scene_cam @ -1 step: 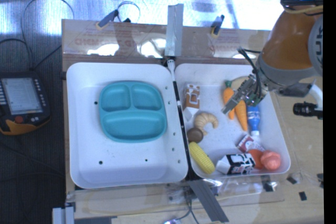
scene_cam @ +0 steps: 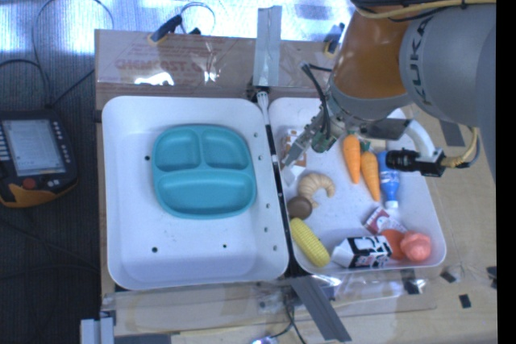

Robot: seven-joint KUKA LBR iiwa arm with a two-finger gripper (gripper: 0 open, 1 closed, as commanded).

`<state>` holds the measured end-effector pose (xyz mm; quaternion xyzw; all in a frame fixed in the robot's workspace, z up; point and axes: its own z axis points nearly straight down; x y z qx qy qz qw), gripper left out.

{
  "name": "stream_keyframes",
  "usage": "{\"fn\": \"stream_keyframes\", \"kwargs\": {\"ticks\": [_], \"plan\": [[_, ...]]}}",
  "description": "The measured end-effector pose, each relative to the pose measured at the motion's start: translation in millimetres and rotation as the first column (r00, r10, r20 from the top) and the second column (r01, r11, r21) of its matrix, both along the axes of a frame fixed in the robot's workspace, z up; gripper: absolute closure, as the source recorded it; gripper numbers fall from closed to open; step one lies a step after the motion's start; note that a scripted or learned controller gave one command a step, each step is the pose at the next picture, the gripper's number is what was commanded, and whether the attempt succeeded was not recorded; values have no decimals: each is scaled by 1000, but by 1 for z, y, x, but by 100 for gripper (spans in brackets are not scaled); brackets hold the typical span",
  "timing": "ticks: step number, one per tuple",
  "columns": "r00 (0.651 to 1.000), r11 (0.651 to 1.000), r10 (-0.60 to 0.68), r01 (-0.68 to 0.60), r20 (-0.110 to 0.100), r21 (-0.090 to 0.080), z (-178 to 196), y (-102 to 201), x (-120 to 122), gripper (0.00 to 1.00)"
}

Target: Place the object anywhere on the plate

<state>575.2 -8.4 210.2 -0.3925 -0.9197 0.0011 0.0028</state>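
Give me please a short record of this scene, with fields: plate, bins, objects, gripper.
plate: teal, three compartments, plate lies in the left bin
right bin: right bin holds two carrots, croissant, corn, milk carton, peach, blue tube
gripper: gripper is over the right bin's upper left corner, near the divider
task state: no object on the plate yet

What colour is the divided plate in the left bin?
Teal blue, a moulded plastic divided plate with three compartments; seen plainly in the overhead camera view.
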Motion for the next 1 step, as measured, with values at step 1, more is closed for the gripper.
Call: {"fn": "stream_keyframes", "kwargs": {"ticks": [1], "plan": [[1000,1000,-4,4,1,-1,1,-3,0,0]]}}
